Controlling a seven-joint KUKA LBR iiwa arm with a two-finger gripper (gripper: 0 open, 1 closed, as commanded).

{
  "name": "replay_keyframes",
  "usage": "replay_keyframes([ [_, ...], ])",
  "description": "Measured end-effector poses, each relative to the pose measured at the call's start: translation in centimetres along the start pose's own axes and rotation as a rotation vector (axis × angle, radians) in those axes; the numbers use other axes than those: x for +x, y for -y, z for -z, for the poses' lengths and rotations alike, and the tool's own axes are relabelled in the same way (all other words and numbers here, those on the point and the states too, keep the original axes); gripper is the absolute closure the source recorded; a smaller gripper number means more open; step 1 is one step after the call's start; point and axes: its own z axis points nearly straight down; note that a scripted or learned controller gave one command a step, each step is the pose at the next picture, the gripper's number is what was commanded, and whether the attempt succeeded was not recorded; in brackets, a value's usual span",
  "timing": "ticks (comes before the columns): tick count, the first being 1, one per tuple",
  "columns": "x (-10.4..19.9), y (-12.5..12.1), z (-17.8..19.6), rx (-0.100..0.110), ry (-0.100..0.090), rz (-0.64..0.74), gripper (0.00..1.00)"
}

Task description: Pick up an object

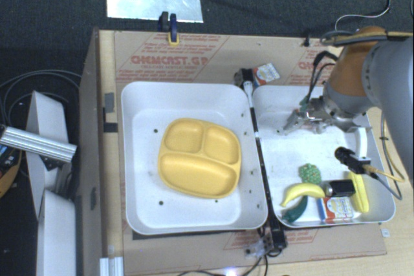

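I see the bench (194, 52) carrying two white bins side by side; the left bin (139, 158) holds a yellow divided tray (199, 157) sitting about centre, untouched. The right bin (278, 158) is where my arm (381, 77) is working, reaching in from the right with the orange band (349, 71) above the wrist. The gripper (291, 124) sits low over the upper part of the right bin, above bare white floor, fingers spread apart and released, nothing between them. So no grasp yet, I judge the pick as not started or at best in approach. Candidate objects all lie clustered at the bin's lower edge, well apart from the gripper: a banana (304, 192), a yellow tool (358, 191) along the right wall, a red-and-white carton (337, 209), a dark teal piece (296, 210) under the banana, a green knobbly item (310, 172) just above the banana, a black block (341, 189) beside it. What's left, as I read it: move down-bin to one of these, descend, close, lift. Everything still to do.
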Motion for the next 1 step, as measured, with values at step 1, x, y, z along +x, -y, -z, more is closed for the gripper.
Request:
replay_keyframes([
  [1,-4.77,-5.04,9.64,-0.002,0.002,0.001,0.00],
])
